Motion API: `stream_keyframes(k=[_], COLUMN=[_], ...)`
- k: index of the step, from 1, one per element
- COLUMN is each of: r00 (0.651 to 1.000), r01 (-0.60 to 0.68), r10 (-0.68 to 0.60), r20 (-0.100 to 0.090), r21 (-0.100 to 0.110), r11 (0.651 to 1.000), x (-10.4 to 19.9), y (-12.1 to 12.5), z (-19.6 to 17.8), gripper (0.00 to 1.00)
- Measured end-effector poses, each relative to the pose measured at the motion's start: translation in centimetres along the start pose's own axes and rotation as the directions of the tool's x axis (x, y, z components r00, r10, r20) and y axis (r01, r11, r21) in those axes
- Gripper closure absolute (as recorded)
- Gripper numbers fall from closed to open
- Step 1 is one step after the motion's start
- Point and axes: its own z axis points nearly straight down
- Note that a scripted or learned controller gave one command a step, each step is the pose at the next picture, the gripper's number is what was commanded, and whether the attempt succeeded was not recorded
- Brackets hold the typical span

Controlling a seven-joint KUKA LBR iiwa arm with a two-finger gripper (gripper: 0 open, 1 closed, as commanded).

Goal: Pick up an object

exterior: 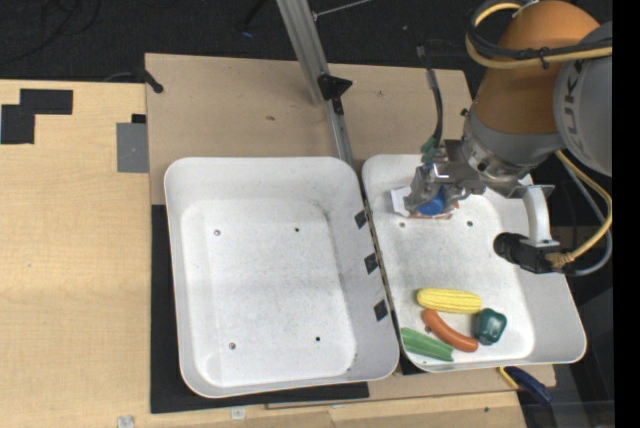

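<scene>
- Claw [432, 188] sat low over the far end of the right bin [545, 321], right at a blue object [432, 207] beside a small white piece [404, 200].
- Couldn't tell whether the claw was apart or together; the wrist hid it.
- Blue object lay on the bin floor under the claw tip; contact unclear.
- Near end of the right bin: yellow corn [449, 299], orange carrot [450, 331], green pod [427, 345], teal pepper-like item [489, 325], clustered close together.
- Left bin [185, 246] sat alongside on the surface [70, 256].
</scene>
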Motion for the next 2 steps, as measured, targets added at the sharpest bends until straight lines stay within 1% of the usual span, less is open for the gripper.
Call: stream_keyframes(k=[1, 2], r00=[1.0, 1.0], r01=[0.0, 0.0], r10=[0.0, 0.0], r20=[0.002, 0.001], r21=[-0.002, 0.0], r11=[1.0, 1.0], x=[4.3, 9.4], y=[1.3, 2.0], z=[0.8, 2.3], gripper=[1.0, 1.0])
